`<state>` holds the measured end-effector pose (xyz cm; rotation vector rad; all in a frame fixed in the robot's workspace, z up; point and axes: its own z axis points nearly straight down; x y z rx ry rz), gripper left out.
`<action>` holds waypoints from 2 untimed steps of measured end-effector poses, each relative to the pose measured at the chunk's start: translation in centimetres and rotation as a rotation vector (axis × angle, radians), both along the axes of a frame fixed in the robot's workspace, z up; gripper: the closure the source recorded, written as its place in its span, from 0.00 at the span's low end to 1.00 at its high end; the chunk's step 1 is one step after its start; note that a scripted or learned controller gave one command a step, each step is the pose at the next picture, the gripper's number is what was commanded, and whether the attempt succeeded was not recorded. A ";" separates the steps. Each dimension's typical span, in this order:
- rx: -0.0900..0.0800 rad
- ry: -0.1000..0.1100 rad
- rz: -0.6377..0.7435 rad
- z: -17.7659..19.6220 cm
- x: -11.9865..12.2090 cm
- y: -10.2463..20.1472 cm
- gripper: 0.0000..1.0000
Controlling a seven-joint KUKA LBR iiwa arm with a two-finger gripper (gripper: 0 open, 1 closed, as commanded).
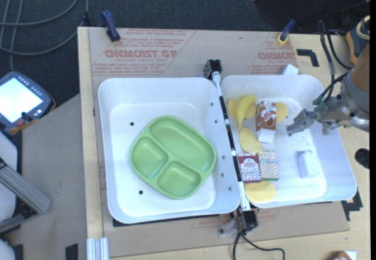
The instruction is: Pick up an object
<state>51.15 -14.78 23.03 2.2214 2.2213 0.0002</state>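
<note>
Over the right bin, beside the carton and bananas yet apart from them, hung the gripper with nothing visibly between its fingers, open or closed impossible to tell; leftward, in the left bin, lay a green tray.

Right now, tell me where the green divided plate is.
The green divided plate lies flat in the left bin, near its middle, across the divider from the bananas and cartons in the right bin.
</note>
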 end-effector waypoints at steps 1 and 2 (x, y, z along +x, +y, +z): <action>0.000 -0.001 0.001 -3.7 6.4 5.4 0.00; 0.000 0.000 -0.001 -14.6 8.3 3.6 0.00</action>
